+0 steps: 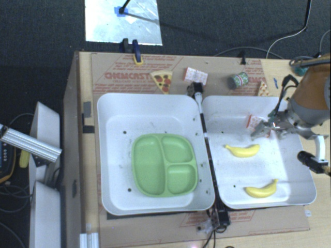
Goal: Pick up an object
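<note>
Right bin (295, 190): two bananas, one (242, 150) central, one (261, 189) at 5 o'clock. End effector (265, 128) above the upper banana, finger state indiscernible. Left bin (116, 138): green divided plate (165, 165).

Bananas (242, 150) glossy yellow plastic; green tray (165, 165) smooth matt plastic; bins (119, 118) white plastic.

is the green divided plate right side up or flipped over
Right side up: the green plate in the left bin shows its three recessed compartments and raised dividers facing the camera.
</note>
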You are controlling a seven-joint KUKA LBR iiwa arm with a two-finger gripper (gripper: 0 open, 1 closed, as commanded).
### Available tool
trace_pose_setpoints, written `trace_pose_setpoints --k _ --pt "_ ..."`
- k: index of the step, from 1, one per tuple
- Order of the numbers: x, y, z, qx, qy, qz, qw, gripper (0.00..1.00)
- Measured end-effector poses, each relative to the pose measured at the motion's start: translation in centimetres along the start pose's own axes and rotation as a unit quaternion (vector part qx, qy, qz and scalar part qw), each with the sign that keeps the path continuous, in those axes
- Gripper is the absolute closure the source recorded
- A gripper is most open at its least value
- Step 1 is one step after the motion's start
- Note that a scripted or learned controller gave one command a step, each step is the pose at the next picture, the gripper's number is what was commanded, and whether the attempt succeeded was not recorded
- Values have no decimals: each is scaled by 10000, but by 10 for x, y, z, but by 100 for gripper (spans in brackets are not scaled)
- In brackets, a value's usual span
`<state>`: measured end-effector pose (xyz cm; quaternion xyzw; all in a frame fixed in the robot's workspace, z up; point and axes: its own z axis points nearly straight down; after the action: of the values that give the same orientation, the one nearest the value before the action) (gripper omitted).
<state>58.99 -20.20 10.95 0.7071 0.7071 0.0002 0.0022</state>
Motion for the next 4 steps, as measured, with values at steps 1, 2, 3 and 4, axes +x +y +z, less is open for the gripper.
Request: trace_pose_setpoints --k 1,2,3,4 --pt "55 -9 0 11 17 -21 10000 0" --pt "40 80 24 -5 7 -20 10000 0" --pt "40 81 13 -21 0 -37 10000 100" --pt "40 81 13 -19 0 -43 10000 0"
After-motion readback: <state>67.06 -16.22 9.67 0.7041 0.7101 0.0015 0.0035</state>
